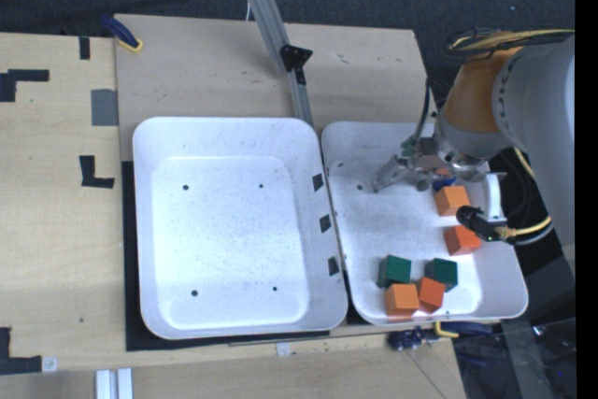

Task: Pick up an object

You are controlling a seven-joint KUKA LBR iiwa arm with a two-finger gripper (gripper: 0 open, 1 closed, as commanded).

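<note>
You had the left bin (224, 229) bare; in the right bin (374, 229) the gripper (381, 182) hung low over the upper floor, its spread beyond telling, nothing seen between its fingers; blocks lay apart from it: green (394, 270), orange (403, 298), orange (451, 199).

Two white bins, the left bin (149, 201) and right bin (360, 229) both finely speckled dark, sit on a pale wood bench (56, 229); the right holds four orange blocks (403, 298) and two dark green blocks (394, 269) toward five o'clock.
</note>
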